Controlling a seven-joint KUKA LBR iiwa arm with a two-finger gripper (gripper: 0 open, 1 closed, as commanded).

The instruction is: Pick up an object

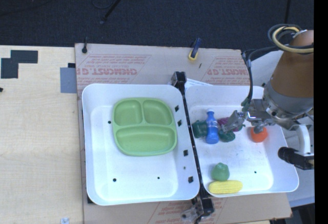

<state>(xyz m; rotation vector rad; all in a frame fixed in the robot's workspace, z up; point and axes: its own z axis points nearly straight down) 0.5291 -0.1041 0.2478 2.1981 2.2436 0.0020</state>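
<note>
We look down at a slant on two shallow white bins side by side on a sheet of printed cardboard that lies on the table (pixel 36 136).

The left bin (pixel 97 166) holds a light green divided plate (pixel 145 126) with three compartments, lying flat toward the bin's upper middle.

The right bin (pixel 246 177) holds the small objects. Near its upper left, just beside the divider between the bins, a blue bottle-shaped toy (pixel 211 128) stands among dark green pieces: one dark green lump (pixel 199 128) touches its left side and another (pixel 227 136) sits at its right. A purple bit shows just above that right-hand piece, too small for us to name. To the right, apart from this cluster, an orange-red round object (pixel 259 135) lies near the bin's right wall. Lower down, a green rounded object (pixel 221 171) sits just above a yellow corn cob (pixel 225 186), which lies lengthwise along the bin's near edge; the two are close, possibly touching.

The grey arm with its orange band reaches in from the right over the right bin. Our jaws (pixel 237 121) hang low beside the cluster, just right of the blue toy and above the right-hand dark green piece. We cannot tell whether they are open or closed, or whether anything is between them.
</note>
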